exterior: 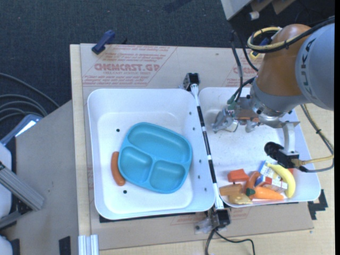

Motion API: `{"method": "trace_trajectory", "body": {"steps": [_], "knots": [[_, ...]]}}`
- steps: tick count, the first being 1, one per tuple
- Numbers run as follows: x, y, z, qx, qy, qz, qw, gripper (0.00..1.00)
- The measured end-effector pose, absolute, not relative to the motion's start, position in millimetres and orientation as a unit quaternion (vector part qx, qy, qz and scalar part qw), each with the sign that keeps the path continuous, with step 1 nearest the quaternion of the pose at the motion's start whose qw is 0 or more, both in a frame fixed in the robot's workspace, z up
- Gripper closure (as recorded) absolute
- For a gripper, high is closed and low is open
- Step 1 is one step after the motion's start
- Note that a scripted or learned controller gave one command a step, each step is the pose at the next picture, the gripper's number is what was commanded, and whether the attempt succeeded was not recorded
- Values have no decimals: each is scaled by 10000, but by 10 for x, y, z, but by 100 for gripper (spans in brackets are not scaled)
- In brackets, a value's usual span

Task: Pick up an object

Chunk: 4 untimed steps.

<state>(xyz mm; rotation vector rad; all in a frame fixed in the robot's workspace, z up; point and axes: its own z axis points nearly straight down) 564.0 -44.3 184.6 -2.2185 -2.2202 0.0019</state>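
Note:
My gripper (225, 122) hangs over the bare upper left part of the right bin (239, 158), close to the divider. It looks open, with nothing between its fingers. A pile of toy food lies in the right bin's near corner: a yellow banana (284, 178), an orange carrot (267, 194), a red-orange block (237, 175) and a tan piece (234, 192). The gripper is well above and left of this pile, not touching it.
The left bin (101, 142) holds a blue divided plate (154, 157) with an orange sausage (116, 168) lying along its left side. A black clip (190, 81) sits at the far end of the divider between the bins. A blue item (102, 42) lies on the bench's far corner.

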Motion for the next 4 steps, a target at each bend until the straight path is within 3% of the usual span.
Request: {"method": "trace_trajectory", "body": {"steps": [1,2,3,4], "knots": [[5294,-941,843,-7074,-7068,3,5,0],[5295,-937,939,-7074,-7068,1,7,100],[5295,-937,938,-7075,-7067,1,7,0],[5297,-934,1035,-7077,-7065,-1,5,100]]}}
